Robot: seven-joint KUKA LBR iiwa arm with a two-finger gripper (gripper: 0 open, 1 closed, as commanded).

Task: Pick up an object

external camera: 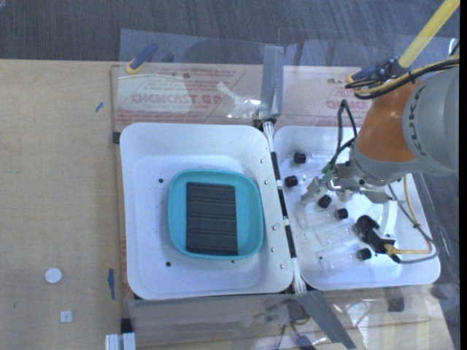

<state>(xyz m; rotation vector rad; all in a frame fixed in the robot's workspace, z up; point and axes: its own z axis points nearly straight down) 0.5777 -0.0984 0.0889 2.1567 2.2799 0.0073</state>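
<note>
A teal square dish [179, 195] sits in the middle of the left bin [139, 152], and a dark ribbed block [211, 217] lies flat inside it. My gripper [321, 189] is low over the middle of the right bin [423, 268], reaching in from the right. Several small black pieces lie around it: one [298, 157] to its upper left, one [290, 181] to its left and one [324, 201] right below its tip. Nothing shows in its grasp.
More small black pieces [341, 213] [363, 254] and clear plastic items [334, 233] lie in the lower half of the right bin. The ridge between the bins [281, 210] runs just left of the gripper. Taped plastic sheeting [190, 93] lies behind the bins.
</note>
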